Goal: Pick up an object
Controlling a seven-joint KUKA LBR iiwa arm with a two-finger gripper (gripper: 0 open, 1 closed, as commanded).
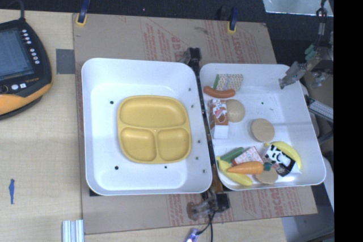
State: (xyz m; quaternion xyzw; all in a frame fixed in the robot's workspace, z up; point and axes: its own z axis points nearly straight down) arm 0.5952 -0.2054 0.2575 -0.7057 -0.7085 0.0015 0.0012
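Cardboard covers the pale wooden worktop [39, 150] under two white bins. One yellow divided plate [154, 127] lies in the left bin [96, 122]; the right bin [295, 116] holds roughly a dozen toy foods, among them one sausage [219, 92], one carrot [247, 168] and two round biscuits. The gripper [292, 75] hangs at the right bin's far edge, whether its jaws are parted I cannot tell. Nothing looks grasped yet; next it must move over one food and descend.

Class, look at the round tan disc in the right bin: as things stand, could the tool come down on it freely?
Probably yes. The round tan disc lies flat on bare bin floor, apart from its neighbours, with nothing over it. The tool sits at the right bin's far edge.
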